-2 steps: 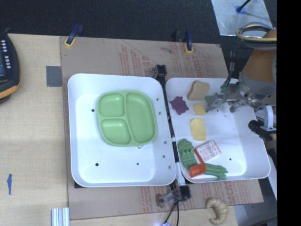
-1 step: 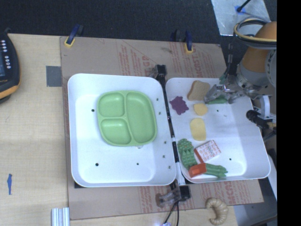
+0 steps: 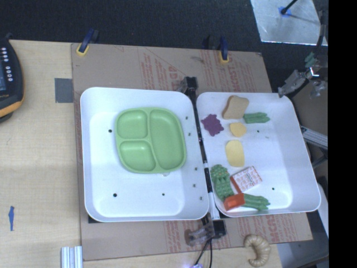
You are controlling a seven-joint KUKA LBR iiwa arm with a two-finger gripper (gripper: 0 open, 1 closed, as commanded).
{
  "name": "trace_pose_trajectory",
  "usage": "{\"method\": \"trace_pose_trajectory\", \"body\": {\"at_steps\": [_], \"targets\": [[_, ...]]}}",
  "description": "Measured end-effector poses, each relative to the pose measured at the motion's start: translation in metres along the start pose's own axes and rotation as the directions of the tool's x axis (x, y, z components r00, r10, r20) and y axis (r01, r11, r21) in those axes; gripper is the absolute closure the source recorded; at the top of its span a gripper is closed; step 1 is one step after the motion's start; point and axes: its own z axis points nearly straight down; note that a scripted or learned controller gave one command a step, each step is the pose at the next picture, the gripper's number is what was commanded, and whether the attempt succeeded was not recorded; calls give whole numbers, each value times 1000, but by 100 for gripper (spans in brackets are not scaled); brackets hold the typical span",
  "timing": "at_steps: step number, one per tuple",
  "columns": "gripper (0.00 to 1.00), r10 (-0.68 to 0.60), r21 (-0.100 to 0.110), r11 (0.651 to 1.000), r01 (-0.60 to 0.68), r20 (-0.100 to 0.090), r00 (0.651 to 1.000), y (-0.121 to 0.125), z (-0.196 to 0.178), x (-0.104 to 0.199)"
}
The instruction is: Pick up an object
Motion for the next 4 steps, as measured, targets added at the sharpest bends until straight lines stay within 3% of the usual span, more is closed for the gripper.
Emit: {"method": "trace_pose_trajectory", "body": {"at_steps": [1, 2, 3, 4], "targets": [[0, -8, 28, 1000, 8, -10, 1000, 0, 199, 62], [0, 0, 11, 1000, 0, -2, 1000, 23, 151, 1], [100, -5, 15, 1000, 5, -4, 1000, 22, 142, 3], [0, -6, 16, 1000, 6, -4, 1000, 22, 143, 3]]}}
